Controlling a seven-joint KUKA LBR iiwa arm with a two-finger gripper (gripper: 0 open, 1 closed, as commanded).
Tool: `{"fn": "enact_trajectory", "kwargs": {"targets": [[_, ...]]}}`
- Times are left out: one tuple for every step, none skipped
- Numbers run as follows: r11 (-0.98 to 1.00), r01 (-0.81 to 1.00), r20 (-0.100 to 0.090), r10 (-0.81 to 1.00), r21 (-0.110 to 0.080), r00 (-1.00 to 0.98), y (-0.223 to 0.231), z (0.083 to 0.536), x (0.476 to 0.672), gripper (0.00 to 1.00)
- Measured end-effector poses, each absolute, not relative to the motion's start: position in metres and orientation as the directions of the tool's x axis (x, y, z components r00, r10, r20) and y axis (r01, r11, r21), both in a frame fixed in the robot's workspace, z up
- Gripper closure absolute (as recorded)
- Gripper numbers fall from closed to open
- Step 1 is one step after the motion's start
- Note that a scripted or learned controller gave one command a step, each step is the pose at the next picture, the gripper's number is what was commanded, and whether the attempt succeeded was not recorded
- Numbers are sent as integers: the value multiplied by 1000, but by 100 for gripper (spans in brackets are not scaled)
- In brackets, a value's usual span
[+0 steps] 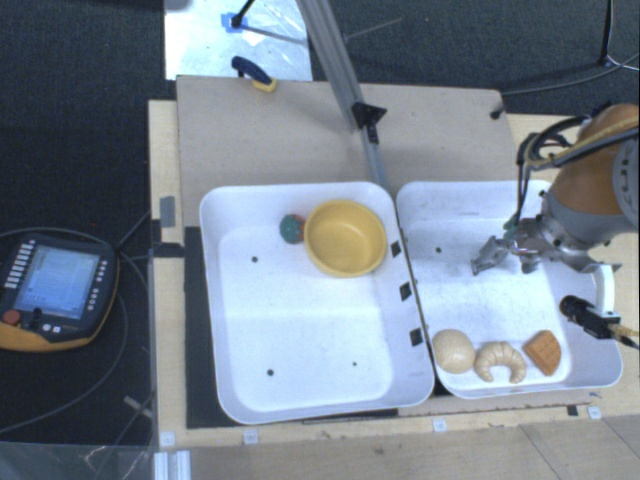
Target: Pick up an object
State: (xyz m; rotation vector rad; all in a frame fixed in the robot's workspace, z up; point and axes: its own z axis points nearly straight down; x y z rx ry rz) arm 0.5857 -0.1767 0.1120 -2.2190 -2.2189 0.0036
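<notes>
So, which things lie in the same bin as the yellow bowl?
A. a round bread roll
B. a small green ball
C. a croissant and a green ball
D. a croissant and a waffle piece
B: the small green ball touches the yellow bowl in the left bin; the croissant, roll and waffle piece lie in the right bin.

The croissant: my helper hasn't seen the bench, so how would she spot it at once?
Look in the right bin, along its near edge, where three items sit in a row. The croissant is the middle one, a pale curved crescent between a round cream ball and a flat orange waffle.
</notes>
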Motion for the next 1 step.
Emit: {"fn": "enact_trajectory", "kwargs": {"targets": [[0, 1000, -1, 1000, 2, 0, -177, 126, 587, 100]]}}
